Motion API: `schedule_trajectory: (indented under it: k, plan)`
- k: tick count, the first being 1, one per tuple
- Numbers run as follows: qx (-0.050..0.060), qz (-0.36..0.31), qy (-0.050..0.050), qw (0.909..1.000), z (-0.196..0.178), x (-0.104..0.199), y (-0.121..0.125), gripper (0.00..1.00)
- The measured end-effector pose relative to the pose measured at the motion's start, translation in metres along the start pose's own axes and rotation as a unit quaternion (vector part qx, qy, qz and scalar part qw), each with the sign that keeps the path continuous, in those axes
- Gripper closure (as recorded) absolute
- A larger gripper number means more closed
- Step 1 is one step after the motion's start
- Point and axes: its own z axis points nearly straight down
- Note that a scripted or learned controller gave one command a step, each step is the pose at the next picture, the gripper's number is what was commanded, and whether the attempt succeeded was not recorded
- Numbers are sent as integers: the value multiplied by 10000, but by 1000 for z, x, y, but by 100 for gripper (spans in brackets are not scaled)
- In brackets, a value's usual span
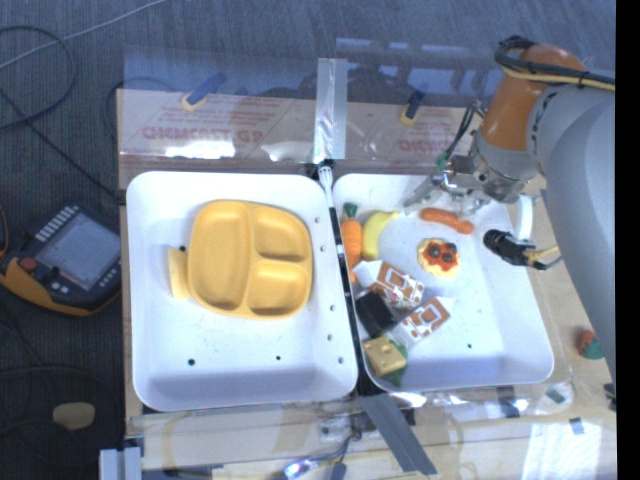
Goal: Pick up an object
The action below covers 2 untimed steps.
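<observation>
Right now our hand (452, 183) hovers at the right bin's (520, 353) far edge, just above the hot dog (447, 220). We cannot tell how it is set. We may clip the rim, or nudge the hot dog away.
</observation>
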Motion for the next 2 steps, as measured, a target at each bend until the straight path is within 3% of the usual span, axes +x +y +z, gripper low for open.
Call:
schedule_trajectory:
  k: [1, 2]
  plan:
    - [-9, -828, 41, 9966, 8, -18, -4, 0]
    - [-69, -843, 14, 9964, -4, -18, 0, 100]
